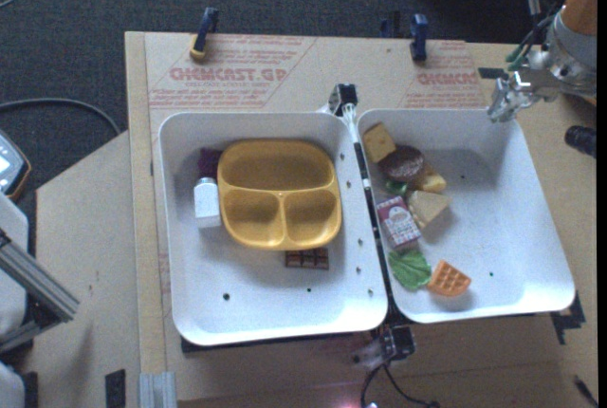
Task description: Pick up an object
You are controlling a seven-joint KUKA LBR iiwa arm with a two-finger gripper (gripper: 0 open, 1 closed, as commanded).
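Observation:
My gripper [501,104] hangs above the far right corner of the right bin [531,207], with nothing between its fingers. The toy foods lie along that bin's left side: a yellow cheese block [378,142], a brown round cookie [404,163], a pale wedge [429,206], a pink carton [398,222], a green leaf [411,269] and an orange waffle [449,281]. All of them sit well left of and nearer than the gripper.
The left bin [190,292] holds a yellow divided plate [280,192], a small white bottle [207,202], a purple piece [210,158] and a chocolate bar [307,258]. Clamps [203,32] stand at the board's far edge.

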